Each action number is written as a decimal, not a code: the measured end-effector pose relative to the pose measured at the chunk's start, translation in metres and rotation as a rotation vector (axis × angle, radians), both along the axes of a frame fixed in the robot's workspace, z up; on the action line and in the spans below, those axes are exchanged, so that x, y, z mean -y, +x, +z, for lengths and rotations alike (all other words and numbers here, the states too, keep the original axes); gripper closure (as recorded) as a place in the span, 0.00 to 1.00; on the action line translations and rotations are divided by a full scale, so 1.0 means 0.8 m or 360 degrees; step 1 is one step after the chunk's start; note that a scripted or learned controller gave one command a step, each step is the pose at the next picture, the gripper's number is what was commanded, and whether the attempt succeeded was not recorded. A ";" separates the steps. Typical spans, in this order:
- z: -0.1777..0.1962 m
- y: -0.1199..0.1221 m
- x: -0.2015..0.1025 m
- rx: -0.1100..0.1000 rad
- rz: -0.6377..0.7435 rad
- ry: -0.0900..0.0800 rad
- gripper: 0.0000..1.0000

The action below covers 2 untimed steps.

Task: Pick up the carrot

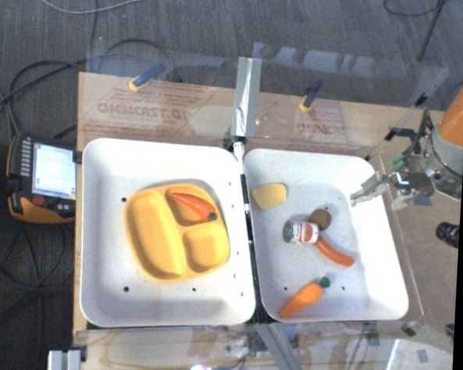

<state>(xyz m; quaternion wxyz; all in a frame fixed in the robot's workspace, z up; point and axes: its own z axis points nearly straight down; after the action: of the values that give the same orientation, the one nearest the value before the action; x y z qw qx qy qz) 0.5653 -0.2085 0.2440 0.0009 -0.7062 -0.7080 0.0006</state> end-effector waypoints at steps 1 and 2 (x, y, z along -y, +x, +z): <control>-0.168 -0.053 -0.005 0.0001 0.0519 0.0002 0.00; -0.190 -0.095 -0.052 0.0030 0.0682 -0.0025 0.00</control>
<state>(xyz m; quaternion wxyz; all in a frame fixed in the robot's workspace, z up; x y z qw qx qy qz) 0.4890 -0.1666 0.0917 -0.0114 -0.5394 -0.8420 -0.0005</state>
